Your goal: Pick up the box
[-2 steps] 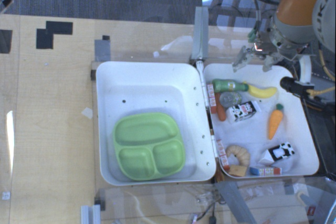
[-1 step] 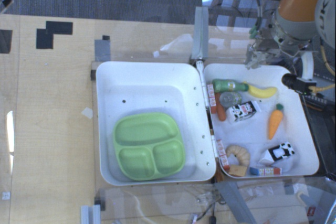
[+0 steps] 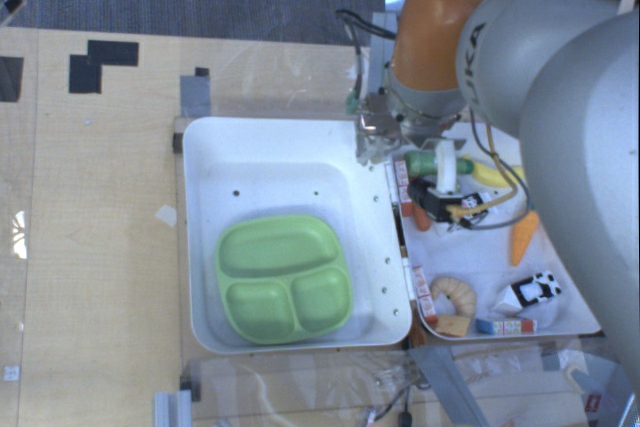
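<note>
Looking down on a pale wooden counter (image 3: 90, 215) bearing two shallow white bins side by side. Finding the hand (image 3: 376, 141) low at the far right corner of the left bin (image 3: 250, 155), right by the seam with the right bin (image 3: 485, 260), under the grey arm (image 3: 580, 95) and its orange band (image 3: 430, 25). Cannot tell the hand's state, apart or together: hidden from above by the wrist.

Just to the view's right of the hand and slightly nearer the camera: a slim red-and-white box (image 3: 403, 185), lying lengthwise along the right bin's left wall. Close beside the hand; touching or not, cannot tell.

Further right of the hand, past the box: a green thing (image 3: 424, 160) and a yellow banana-like thing (image 3: 490, 173). Well to the right of the hand and nearer: an orange carrot (image 3: 524, 237), then a black-and-white spotted toy (image 3: 535, 290). Toward the near edge from the hand, well apart: a tan croissant-shaped thing (image 3: 453, 293), with a small blue-and-red thing (image 3: 497, 325) just beside it at the near wall.

Left of the hand and nearer: a green three-compartment tray (image 3: 285, 275), flat on the left bin's floor, well apart from the hand.
</note>
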You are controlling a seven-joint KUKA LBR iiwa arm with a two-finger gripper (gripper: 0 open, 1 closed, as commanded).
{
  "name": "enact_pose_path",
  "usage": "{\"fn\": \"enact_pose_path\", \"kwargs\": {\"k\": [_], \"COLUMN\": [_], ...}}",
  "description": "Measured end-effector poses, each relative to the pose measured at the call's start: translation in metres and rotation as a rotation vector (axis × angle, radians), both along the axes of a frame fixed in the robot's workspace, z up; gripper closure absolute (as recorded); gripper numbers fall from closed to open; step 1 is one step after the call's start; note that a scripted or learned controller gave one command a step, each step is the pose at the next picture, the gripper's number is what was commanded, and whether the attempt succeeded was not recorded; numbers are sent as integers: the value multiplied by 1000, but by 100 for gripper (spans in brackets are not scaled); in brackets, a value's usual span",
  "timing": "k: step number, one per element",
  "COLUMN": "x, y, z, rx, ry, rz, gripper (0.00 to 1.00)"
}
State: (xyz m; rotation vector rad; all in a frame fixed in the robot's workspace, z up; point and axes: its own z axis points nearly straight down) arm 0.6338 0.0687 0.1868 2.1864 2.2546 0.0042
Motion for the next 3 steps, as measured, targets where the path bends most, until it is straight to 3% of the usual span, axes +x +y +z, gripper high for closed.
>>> {"fn": "enact_pose_path", "kwargs": {"k": [1, 2, 3], "x": [29, 21, -42], "y": [89, 91, 115], "z": [-70, -51, -1], "rx": [-1, -1, -1], "ry": [-4, -5, -5], "rz": [488, 546, 582], "gripper": [100, 100, 100]}}
